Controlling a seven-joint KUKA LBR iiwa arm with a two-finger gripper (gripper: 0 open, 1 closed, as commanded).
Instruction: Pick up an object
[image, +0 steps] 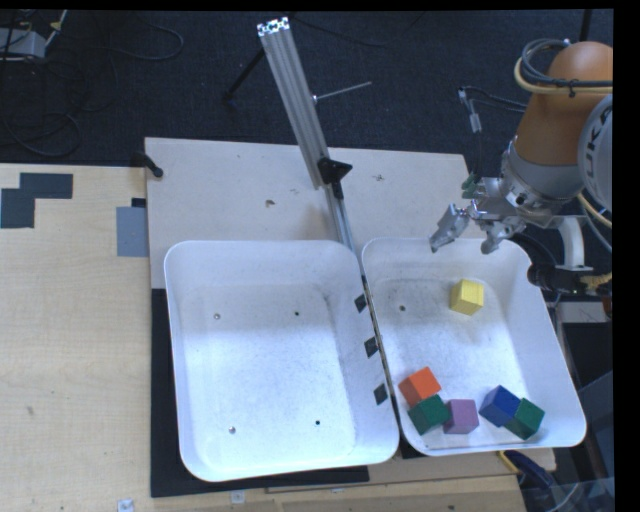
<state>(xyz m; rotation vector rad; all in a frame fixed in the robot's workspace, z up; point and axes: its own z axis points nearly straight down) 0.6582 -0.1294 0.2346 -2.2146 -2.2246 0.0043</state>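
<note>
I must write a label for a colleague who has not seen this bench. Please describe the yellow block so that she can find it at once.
Look at the right bin of the two white bins. The yellow block lies alone in its far half, just below the gripper. The other blocks, orange, green, purple, blue and a second green, crowd along the near edge; it is the only yellow one.

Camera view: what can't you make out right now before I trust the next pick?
- Gripper: small and blurred above the right bin's far rim; its height over the floor is unclear.
- Arm: cut off by the right edge.
- Green block: partly covered by the orange block; touching or stacked, unclear.
- Second green block: partly behind the blue block.
</note>
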